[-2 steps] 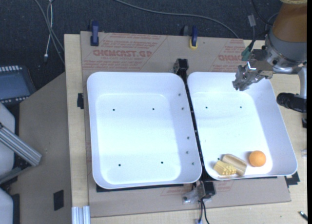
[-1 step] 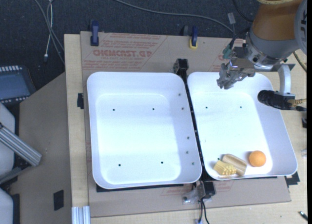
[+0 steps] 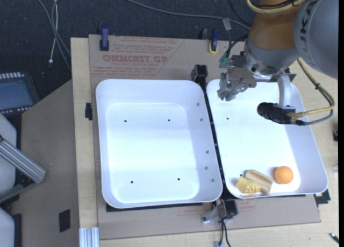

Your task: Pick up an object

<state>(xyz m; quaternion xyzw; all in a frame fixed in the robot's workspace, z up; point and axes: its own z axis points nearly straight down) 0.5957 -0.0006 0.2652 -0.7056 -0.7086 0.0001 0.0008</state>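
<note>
The grey arm (image 3: 322, 20) was extended in from the right, its orange band (image 3: 279, 4) seen above the wrist. The tool (image 3: 228, 91) was pointed downward at the upper left, with nothing seen held in it.

You have two white bins on the counter (image 3: 80, 149): the left bin (image 3: 107, 133) and the right bin (image 3: 306, 149), side by side. In the right bin you can count three small things near its front edge: one orange ball (image 3: 284, 175), one tan bread roll (image 3: 258, 178) and one yellow corn cob (image 3: 248, 186). You see one arm (image 3: 282, 14), and two blue clamps (image 3: 104, 35) at the back of the board.
</note>
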